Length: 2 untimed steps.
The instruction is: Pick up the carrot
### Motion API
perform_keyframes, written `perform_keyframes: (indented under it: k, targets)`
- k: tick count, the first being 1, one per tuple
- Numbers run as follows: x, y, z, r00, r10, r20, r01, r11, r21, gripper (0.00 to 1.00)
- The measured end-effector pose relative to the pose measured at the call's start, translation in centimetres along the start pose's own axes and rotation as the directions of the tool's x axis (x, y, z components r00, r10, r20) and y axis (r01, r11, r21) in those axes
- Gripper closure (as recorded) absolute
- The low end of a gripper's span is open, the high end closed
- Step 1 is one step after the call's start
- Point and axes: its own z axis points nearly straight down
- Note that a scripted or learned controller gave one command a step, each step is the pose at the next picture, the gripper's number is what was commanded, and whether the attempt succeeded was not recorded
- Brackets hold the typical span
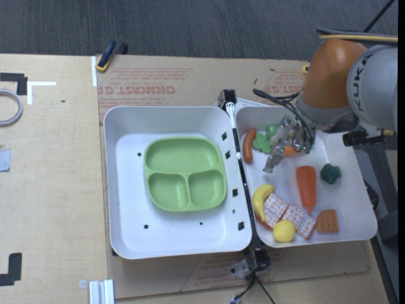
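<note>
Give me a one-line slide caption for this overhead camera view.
Grey arm's claw hovers in the right white bin, left of the orange toy carrot; green divided plate sits in the left bin.

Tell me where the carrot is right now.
The carrot lies in the right bin, near its middle, pointing toward the bin's near edge, with the green broccoli to its right and the gripper up-left of it.

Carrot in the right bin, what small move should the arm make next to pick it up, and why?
Probably shift the gripper toward the view's lower right and lower it over the carrot. The gripper sits up and to the left of it, near the hot dog, while the carrot lies apart, lengthwise, between the banana and the broccoli.
</note>
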Motion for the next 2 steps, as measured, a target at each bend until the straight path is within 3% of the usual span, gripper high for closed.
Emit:
perform_keyframes:
  k: [1,2]
  targets:
    - [1.5,5.0,-9.9,0.995,-0.088,0.038,0.089,0.996,-0.008,0.00]
    - [2.8,-0.9,-6.1,0.981,-0.191,0.037,0.191,0.982,-0.003,0.00]
